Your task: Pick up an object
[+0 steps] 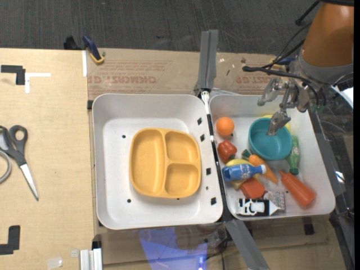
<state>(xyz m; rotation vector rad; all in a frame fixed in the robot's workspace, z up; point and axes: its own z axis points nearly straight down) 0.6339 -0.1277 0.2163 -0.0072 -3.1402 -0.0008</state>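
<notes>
- The teal bowl (271, 141) is judged the likeliest object to be picked; it is seen upright at the back of the right bin (322, 151), round and deep, with its hollow facing up.
- The pincer (279, 118) is held just over the bowl's rim, and nothing is seen gripped in it, so the pick is judged not yet done; closing and lifting are left.
- Whether the pincer is parted or clenched cannot be told.
- An orange ball (225, 126), a blue bottle (242, 171) and an orange bottle (297, 188) are crowded close around the bowl.
- A yellow divided plate (165, 163) is laid in the left bin (107, 167).
- Scissors (19, 153) are left on the bench (45, 207), well apart.
</notes>
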